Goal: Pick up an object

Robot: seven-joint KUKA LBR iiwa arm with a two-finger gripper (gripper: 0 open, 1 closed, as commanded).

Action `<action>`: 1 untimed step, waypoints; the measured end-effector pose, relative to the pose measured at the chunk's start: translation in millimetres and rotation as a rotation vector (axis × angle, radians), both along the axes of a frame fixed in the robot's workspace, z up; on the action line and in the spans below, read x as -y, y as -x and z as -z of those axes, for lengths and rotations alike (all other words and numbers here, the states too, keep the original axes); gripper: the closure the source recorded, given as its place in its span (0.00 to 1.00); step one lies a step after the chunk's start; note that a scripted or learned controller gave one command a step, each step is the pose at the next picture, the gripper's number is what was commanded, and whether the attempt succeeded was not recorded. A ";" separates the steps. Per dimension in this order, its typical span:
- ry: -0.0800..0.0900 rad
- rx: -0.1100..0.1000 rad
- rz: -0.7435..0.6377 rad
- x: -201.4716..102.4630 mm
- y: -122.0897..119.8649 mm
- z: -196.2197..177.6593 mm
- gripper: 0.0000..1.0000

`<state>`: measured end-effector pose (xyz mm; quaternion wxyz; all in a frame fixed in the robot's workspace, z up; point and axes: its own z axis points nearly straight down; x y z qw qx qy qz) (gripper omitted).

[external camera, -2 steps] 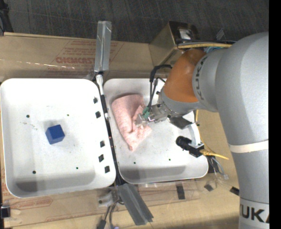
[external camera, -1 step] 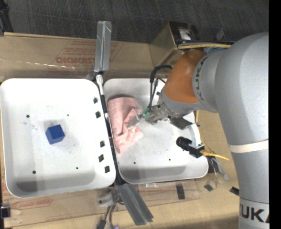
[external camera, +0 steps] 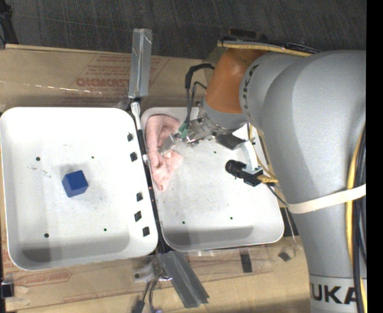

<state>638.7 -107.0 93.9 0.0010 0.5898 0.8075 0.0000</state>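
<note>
Two bins sat side by side on the worktop [external camera: 55, 70]. The left bin [external camera: 22, 175] held a blue cube [external camera: 75, 182] just off its centre, toward 9 o'clock. The right bin [external camera: 211, 214] held a pink cloth [external camera: 162, 158], bunched against the wall at 9 to 10 o'clock of that bin. The arm [external camera: 289, 96] reached in from 3 o'clock. The claw [external camera: 178, 137] sat at the cloth's 2 o'clock edge, touching it or just above it; I could not tell which. Nor could I tell whether the claw was open or closed.

The cloth looked the likely target. It seemed soft, light and limp, so it would probably sag and trail when lifted rather than keep its shape. A raised fold in the thick middle of the bunch seemed a better hold than a thin flat edge, which might pull free. At 9 o'clock the wall left little room.
</note>
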 end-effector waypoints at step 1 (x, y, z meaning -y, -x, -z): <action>0.004 -0.003 -0.136 -4.3 -18.2 -0.3 0.00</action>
